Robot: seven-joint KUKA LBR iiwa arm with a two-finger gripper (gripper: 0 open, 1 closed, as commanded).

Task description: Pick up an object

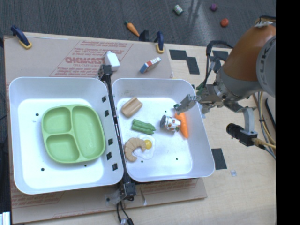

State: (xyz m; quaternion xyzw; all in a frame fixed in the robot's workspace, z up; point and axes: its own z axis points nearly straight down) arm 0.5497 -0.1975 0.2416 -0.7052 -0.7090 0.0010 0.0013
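The right bin [201, 149] holds a tan bread roll [131, 107], green beans [143, 126], a croissant [134, 148], a fried egg [147, 146], a small can [170, 123] and an orange carrot [183, 125]. My gripper [185, 104] hangs over the bin's right side, just above the carrot's upper end and to the right of the can. Its grey fingers point down-left toward those two items. Nothing is visibly held between them.
The left bin [23, 163] holds a green divided plate [73, 133]. A small red, white and blue box [149, 65] lies on the cardboard behind the bins. Blue clamps [160, 41] hold the board. Small toys lie on the floor beyond.
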